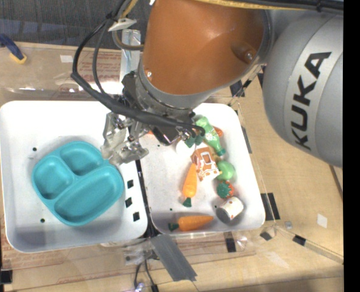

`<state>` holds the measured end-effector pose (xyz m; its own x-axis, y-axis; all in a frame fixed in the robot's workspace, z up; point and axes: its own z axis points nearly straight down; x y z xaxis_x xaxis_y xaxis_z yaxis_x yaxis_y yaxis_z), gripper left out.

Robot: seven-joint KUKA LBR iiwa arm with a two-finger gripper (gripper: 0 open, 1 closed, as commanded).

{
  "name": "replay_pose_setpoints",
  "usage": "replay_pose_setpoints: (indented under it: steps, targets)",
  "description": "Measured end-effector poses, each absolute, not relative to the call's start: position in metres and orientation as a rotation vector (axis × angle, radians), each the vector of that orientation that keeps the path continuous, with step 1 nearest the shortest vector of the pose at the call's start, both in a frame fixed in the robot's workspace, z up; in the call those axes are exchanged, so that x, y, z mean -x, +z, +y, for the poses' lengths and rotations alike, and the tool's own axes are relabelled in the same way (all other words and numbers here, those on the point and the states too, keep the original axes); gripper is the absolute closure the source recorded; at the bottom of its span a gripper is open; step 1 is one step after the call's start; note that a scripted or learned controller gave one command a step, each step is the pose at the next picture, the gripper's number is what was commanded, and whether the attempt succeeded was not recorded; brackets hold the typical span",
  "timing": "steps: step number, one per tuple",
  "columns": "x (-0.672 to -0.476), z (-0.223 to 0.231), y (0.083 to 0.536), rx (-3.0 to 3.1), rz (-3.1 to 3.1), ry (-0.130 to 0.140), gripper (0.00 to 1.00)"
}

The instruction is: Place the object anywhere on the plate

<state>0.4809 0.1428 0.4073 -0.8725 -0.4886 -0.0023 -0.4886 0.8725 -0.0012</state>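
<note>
Hand [123, 143] sits low over the divider between the two white bins, just right of the blue plate [76, 182]. Metal fingers partly masked by cables and the orange wrist band above; cannot tell whether they are spread or pressed together, and nothing is visibly pinched between them.

Blue plate: three compartments, lying flat in the left bin [21, 132], toward that bin's centre. Its right rim is near the hand.

Right of the plate, across the divider, the right bin [243, 163] holds the loose toy food:
- upright-slanted carrot [190, 183], orange with green tip, nearest the plate of the cluster.
- second carrot [190, 223] lying flat along the bin's front wall, farther from the plate's back edge.
- orange-and-white block-like piece [205, 163] just beyond the slanted carrot.
- green items [208, 131] at the back of the cluster, partly under the arm; shapes unclear.
- small green piece [226, 170] and a red-and-green one [224, 189] beyond the block.
- white cylinder [231, 208], on its side, farthest from the plate.

All these lie in the right bin, well apart from the plate. Counter [301, 212] is pale wood.
</note>
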Motion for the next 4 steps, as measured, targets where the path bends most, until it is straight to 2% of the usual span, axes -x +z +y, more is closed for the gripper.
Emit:
replay_pose_setpoints:
  steps: [1, 2, 3, 4]
  targets:
    - [-0.502, 0.072, 0.492, 0.839, 3.018, -0.006, 1.00]
    - [-0.489, 0.070, 0.453, 1.017, 2.969, -0.003, 1.00]
    - [-0.495, 0.103, 0.493, 1.925, 2.478, -0.003, 1.00]
    - [-0.477, 0.101, 0.493, 2.340, 2.095, 0.000, 1.00]
